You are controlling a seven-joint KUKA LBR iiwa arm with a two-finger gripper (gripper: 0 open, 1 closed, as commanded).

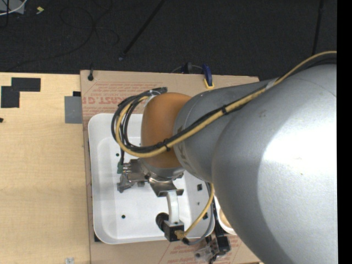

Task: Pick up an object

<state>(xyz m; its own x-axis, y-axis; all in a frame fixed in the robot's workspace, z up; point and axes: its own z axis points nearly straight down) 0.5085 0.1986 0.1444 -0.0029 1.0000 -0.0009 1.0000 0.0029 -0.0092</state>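
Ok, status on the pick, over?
Gripper low in the left bin, mostly hidden under the wrist. Can't make out any object in the bin from here. Arm blocks the right side.

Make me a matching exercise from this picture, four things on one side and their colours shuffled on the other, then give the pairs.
Things:
1. bin
2. wrist band
3. floor
4. arm

Colours:
A. grey
B. white
C. black
D. orange

Pairs: 1-B, 2-D, 3-C, 4-A
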